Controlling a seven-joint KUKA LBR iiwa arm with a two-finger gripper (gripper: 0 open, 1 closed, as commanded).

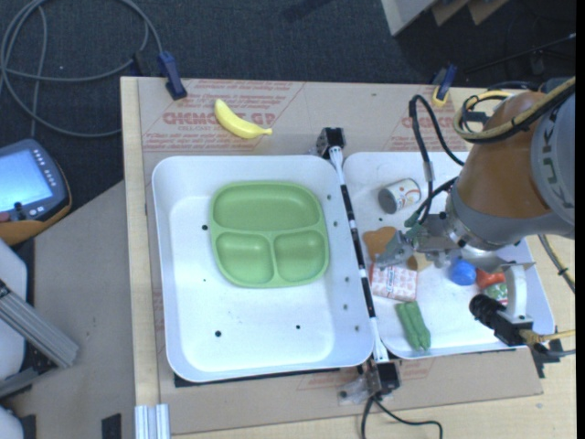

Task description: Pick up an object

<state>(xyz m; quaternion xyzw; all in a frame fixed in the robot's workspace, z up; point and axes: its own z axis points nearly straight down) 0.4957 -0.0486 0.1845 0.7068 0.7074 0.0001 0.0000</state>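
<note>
Packet (395, 283), pink and white, lies flat near the left wall of the right bin (448, 314), low in the right half of the frame. It looks the likeliest pick, since the gripper (413, 248) hangs just above its upper right corner. Whether the gripper is open or closed cannot be told from here.

A brown piece (378, 240) sits just above the packet and close to the gripper. To pick well, the gripper should centre over the packet before it goes down. It should also stay clear of the brown piece and the bin wall, because a flat packet gives little to grip.

The right bin holds six things: one packet, one brown piece, one can (399, 196) on its side, one green piece (413, 325), one blue ball (462, 273) and one red thing (494, 280). The left bin (183, 273) holds one green plate (270, 232). One banana (239, 120) lies on the bench (302, 108) above it. There are two bins.
</note>
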